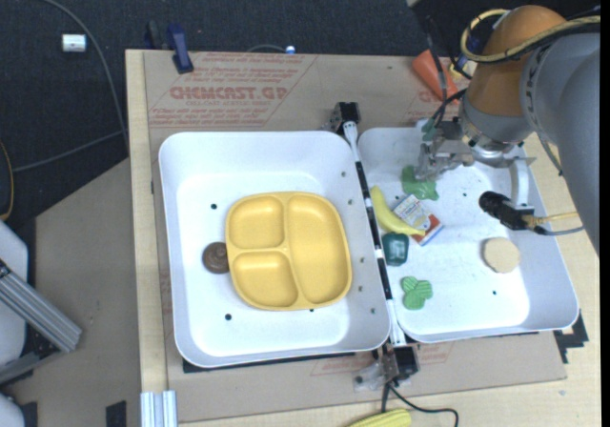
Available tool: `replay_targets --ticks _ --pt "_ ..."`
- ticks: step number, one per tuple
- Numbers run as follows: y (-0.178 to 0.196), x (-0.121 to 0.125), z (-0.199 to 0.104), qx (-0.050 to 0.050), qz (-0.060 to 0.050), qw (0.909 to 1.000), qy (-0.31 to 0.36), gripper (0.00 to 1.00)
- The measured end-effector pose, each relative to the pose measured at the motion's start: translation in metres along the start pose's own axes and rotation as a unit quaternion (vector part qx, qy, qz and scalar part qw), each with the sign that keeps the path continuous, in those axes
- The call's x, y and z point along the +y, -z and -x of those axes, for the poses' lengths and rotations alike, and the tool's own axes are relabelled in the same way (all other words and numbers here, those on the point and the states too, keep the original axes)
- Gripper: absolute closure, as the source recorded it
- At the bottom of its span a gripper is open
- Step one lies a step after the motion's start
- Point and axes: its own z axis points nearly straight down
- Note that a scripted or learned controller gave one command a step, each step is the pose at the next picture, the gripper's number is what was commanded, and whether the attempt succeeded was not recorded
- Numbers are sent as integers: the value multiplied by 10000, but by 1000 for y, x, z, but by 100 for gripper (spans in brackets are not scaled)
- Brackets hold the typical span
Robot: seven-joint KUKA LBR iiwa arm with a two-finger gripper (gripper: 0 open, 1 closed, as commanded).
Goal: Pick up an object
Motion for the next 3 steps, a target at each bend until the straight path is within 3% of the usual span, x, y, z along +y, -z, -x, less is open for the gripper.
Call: replay_targets --ticks 1,2,3 --pt "0 0 0 1 -3 10000 -1 0" --pt "-11 4 -25 4 -15 10000 -3 0" --pt "-10 14 -11 -7 8 10000 -6 0"
